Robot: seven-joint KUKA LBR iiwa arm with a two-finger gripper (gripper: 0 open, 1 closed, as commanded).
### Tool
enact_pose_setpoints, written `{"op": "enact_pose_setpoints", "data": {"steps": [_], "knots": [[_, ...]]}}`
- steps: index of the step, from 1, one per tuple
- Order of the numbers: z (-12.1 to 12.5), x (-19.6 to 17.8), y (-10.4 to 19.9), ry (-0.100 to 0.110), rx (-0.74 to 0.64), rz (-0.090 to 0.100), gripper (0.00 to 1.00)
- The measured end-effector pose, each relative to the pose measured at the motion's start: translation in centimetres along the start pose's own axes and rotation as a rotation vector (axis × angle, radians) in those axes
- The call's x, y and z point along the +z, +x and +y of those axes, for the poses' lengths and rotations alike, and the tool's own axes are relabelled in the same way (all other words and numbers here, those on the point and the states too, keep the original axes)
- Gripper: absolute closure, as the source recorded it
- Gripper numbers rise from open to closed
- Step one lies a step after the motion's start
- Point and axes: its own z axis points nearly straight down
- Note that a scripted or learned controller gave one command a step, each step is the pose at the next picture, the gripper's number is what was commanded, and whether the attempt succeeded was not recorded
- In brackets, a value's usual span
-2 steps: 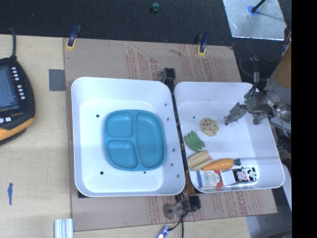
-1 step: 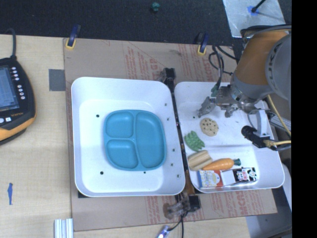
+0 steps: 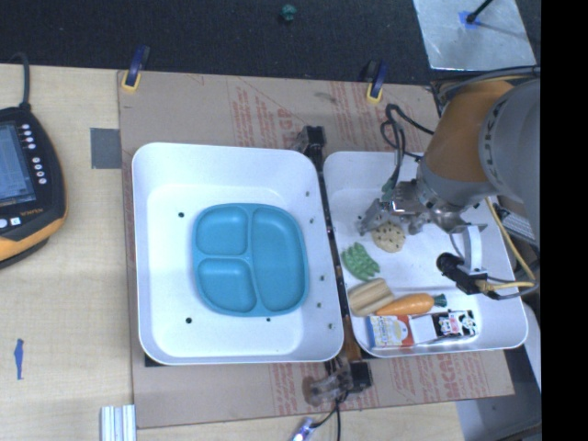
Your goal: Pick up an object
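Presently the pincer (image 3: 390,217), its opening impossible to judge, hangs just above the cookie (image 3: 390,237) in the right bin (image 3: 342,175), so closing and lifting should follow.

my gripper (image 3: 390,217) hangs over the right bin (image 3: 342,177), just above the cookie (image 3: 390,237). front edge crowded: green piece (image 3: 360,262), bread (image 3: 369,295), carrot (image 3: 409,304), cartons (image 3: 424,328). left bin (image 3: 165,168) holds a blue plate (image 3: 250,259); rim margins open.
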Motion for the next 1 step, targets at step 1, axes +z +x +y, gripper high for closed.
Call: {"op": "enact_pose_setpoints", "data": {"steps": [1], "knots": [[5.12,-0.12,-2.96,-0.003,0.001,0.002,0.00]]}}
